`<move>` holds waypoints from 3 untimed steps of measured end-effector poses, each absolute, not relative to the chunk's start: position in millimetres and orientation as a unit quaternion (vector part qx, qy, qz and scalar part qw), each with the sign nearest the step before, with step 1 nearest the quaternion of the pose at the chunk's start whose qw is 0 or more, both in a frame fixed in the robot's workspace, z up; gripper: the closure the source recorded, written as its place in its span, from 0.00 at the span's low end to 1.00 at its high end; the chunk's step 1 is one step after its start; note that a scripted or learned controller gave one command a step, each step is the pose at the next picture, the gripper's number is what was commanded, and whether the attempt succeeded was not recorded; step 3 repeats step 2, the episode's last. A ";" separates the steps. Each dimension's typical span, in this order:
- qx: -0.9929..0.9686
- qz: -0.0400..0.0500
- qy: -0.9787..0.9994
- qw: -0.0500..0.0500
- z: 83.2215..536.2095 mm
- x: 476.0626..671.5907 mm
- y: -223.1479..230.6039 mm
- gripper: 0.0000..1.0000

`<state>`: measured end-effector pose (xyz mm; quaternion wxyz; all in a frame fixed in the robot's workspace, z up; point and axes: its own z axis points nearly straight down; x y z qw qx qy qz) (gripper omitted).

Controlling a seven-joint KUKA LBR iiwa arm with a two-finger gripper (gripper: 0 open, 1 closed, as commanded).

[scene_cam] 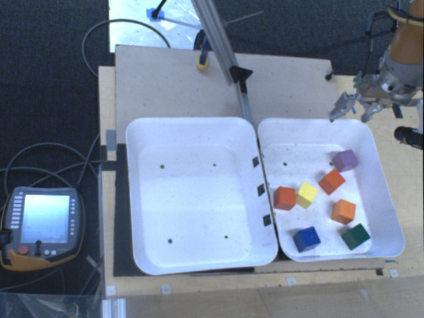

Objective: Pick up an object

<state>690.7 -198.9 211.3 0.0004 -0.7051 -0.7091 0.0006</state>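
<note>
The right bin (pixel 381 171) holds several small blocks: a purple one (pixel 344 159), an orange-red one (pixel 331 181), a yellow one (pixel 307 195), a red one (pixel 285 198), an orange one (pixel 343 211), a blue one (pixel 307 238) and a dark green one (pixel 356 236). My gripper (pixel 354 108) hangs above the far rim of that bin, at the upper right. Its fingers (pixel 341 105) are spread apart with nothing between them. The purple block lies closest to it, a little nearer the camera.
The left bin (pixel 192 191) sits beside the right one. A slanted metal pole (pixel 218 28) crosses the far side of the bench. A teach pendant (pixel 41 227) with cables lies off the bench at the left.
</note>
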 end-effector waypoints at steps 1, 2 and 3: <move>-0.705 0.000 -0.709 0.000 170.0 688.7 -195.8 0.00; -0.706 0.001 -0.709 0.000 109.6 689.3 -200.7 0.00; -0.706 0.001 -0.709 0.000 109.6 689.3 -200.7 0.00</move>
